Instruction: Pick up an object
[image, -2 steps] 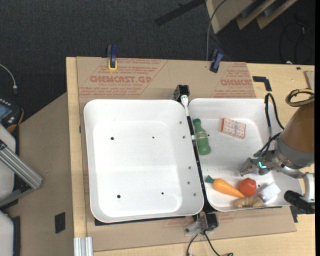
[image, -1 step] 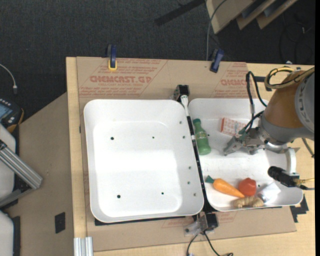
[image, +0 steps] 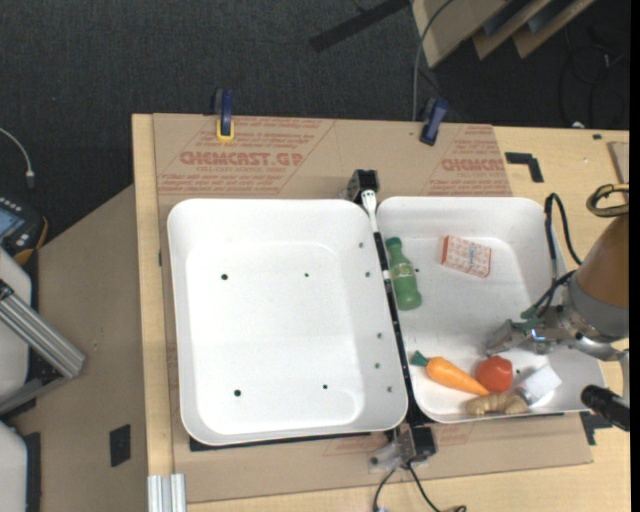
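Note:
The right bin (image: 470, 215) holds a green bottle (image: 404, 274) lying along its left wall and a small red-and-white packet (image: 466, 256) near the back. At its front lie an orange carrot (image: 450, 375), a red tomato (image: 494, 374), a tan ginger-like root (image: 498, 404) and a small white piece (image: 541, 385). My gripper (image: 516, 337) reaches in from the right and sits just above and behind the tomato, low over the bin floor. Nothing shows held in it.
The left bin (image: 200, 300) stands beside the right one, their walls touching at the middle. The arm's grey body and orange band (image: 608, 270) hang over the right bin's right edge. A black cable (image: 553, 235) loops there. Clamps (image: 224, 115) sit at the bench's back edge.

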